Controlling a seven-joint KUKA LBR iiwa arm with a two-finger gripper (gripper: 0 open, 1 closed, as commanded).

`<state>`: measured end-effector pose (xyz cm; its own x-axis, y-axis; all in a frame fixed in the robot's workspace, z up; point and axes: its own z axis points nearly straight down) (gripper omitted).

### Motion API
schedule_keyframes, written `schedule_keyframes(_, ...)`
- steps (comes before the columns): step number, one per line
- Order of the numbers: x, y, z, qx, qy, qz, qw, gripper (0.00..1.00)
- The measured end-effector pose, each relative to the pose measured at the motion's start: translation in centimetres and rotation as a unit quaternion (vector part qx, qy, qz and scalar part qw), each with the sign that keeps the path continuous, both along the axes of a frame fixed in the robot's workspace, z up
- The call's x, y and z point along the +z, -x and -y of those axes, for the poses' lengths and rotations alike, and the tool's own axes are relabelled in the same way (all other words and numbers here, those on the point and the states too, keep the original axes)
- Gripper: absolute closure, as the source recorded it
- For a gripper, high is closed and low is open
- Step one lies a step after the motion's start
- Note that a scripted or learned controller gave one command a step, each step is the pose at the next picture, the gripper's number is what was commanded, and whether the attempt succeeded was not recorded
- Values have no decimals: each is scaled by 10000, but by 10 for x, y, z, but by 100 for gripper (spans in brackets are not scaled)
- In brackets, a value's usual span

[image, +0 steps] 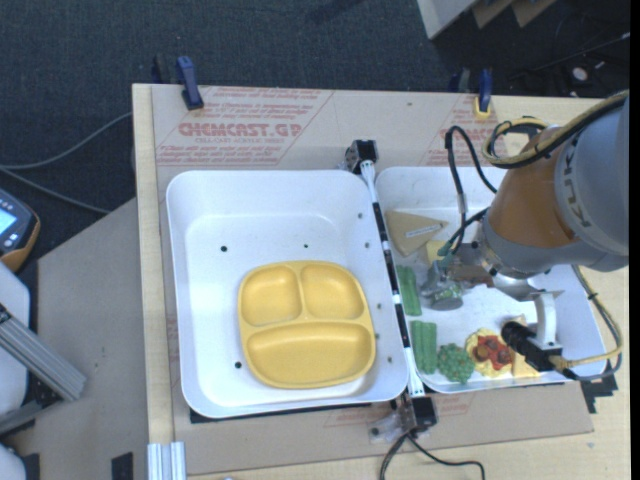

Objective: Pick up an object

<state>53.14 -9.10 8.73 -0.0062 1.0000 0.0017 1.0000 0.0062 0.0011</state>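
Grey arm [598, 183] reaching in from the right, orange band [525, 208] above the wrist, wrist angled down and leftward, gripper [443, 286] low at the arm's left end

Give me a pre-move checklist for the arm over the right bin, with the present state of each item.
1. Tool position: the tool is low inside the right bin, near its left side. Ok.
2. Something held: cannot tell; the wrist hides what is under it.
3. Targets in reach: green sticks, a broccoli piece, a pizza slice and a tan wedge all lie in the right bin. Ok.
4. Crowding: the sticks, broccoli piece and pizza slice lie close together at the near edge. Not ok for a clean single pick.
5. Left bin: the yellow divided plate lies flat, away from the arm. Ok.
6. Cable: a black cable loops over the right bin near the arm. Cannot tell whether it will snag.
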Motion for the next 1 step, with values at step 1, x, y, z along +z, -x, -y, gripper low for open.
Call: schedule_keyframes(1,131,-20,-74,17,2,62,10000,100)
